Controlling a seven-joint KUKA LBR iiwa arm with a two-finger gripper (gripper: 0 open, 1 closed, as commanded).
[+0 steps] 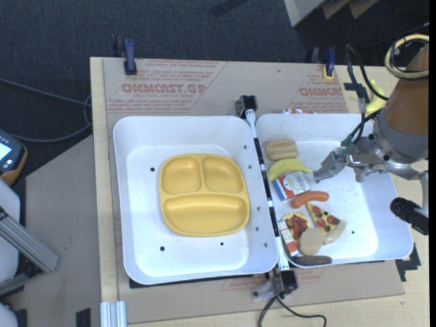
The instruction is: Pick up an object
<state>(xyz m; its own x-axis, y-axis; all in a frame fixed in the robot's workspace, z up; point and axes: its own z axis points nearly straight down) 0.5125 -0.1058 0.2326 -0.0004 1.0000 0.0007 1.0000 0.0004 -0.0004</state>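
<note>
We found the candidate objects crowded against the left wall of the right bin (381, 251): a tan bread roll (281, 148) at the top, a yellow banana (286, 167) just below it, then a small white packet (298, 182), a red sausage (310, 197), a pizza slice (324, 218), a fries carton (294, 226), a round beige cookie (312, 240) and a dark brown stick (315, 259) at the bottom. We judged them all to be light, hollow plastic play food, stiff and rather slick, so none looked fragile, but each might skid or roll under a glancing touch. The sausage seemed the best choice, narrow enough to be pinched across its middle, although its neighbours lay touching or just beside it. The flat pizza slice and cookie would offer little to grip. The tool (327, 168) hung over the right bin, pointing left toward the packet and banana, with its tip very near the packet. We could not tell whether it was open or closed, and we saw nothing between its tips. The left bin (136, 182) carried a yellow divided plate (204, 195) on the surface (102, 114).
</note>
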